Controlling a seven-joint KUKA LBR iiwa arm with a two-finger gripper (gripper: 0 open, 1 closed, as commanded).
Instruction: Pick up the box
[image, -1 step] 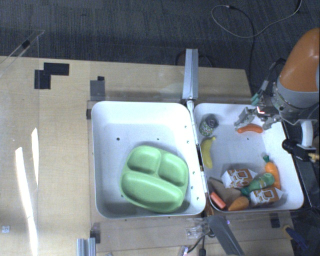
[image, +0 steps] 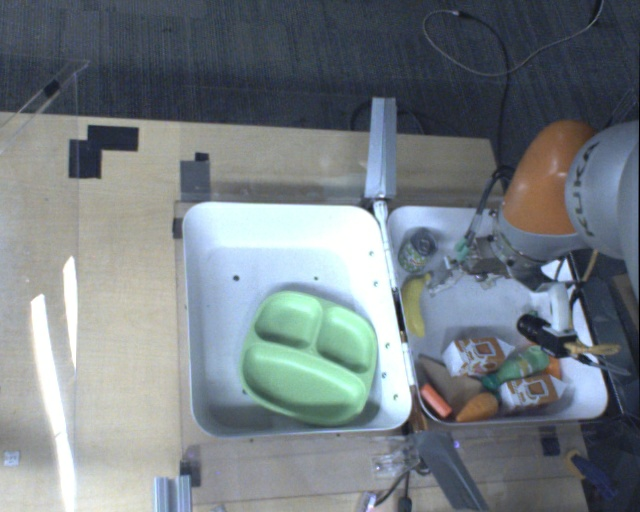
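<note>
apparently the tool (image: 462, 262) hangs over the far end of the right bin (image: 490, 312), on the arm (image: 605, 190) that reaches in from the right, and it is not yet over the box (image: 478, 355). whether the tool is apart or together i cannot tell from this slant, and nothing shows clamped in it. the box lies well nearer the camera than the tool, at the near end of the same bin. it lies flat and crowded into a heap, probably just the way loose things settle when tipped in. a second box (image: 527, 393) of the same look lies farther from the tool, toward the near right corner. a green bottle (image: 517, 364) rests between the two and partly across them, and a carrot (image: 478, 407) lies by the near rim. a can (image: 418, 247) stands upright just beside the tool, on its dividing-wall side, and a banana (image: 412, 305) lies along that wall a little nearer the camera. both boxes wear a white and orange-brown print with a darker picture patch, but the lettering is too small to read, and so is the can's label. across the wall from the tool, the left bin (image: 230, 250) on the counter (image: 100, 330) holds a green divided plate (image: 312, 355). i judge the bottle leaning on the box makes a clean grasp chancy.
</note>
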